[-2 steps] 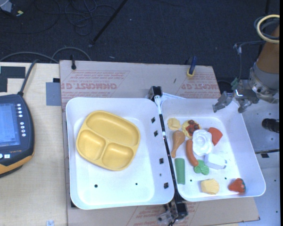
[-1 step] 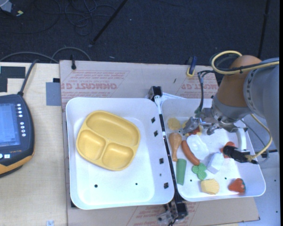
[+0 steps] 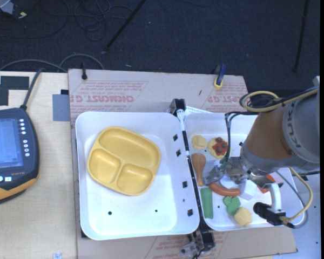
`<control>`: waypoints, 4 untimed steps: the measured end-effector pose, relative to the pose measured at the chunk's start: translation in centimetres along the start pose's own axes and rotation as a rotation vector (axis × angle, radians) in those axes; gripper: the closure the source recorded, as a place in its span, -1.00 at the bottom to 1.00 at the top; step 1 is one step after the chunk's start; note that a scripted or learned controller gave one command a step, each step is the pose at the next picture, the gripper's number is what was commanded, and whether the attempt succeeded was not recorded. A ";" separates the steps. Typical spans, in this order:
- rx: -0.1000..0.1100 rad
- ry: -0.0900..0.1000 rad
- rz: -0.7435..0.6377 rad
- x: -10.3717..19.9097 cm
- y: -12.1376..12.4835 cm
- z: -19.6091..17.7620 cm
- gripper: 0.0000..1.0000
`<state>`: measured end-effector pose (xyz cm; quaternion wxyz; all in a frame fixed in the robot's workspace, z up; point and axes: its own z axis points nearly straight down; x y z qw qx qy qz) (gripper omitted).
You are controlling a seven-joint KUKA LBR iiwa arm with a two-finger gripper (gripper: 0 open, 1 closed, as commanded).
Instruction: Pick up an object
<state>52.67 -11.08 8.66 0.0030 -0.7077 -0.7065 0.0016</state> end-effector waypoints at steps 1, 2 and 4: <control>-0.004 -0.001 0.001 2.6 -4.7 0.0 -1.00; -0.003 -0.001 0.006 2.3 -4.6 -1.0 1.00; -0.011 0.000 -0.006 10.7 -5.1 -20.6 1.00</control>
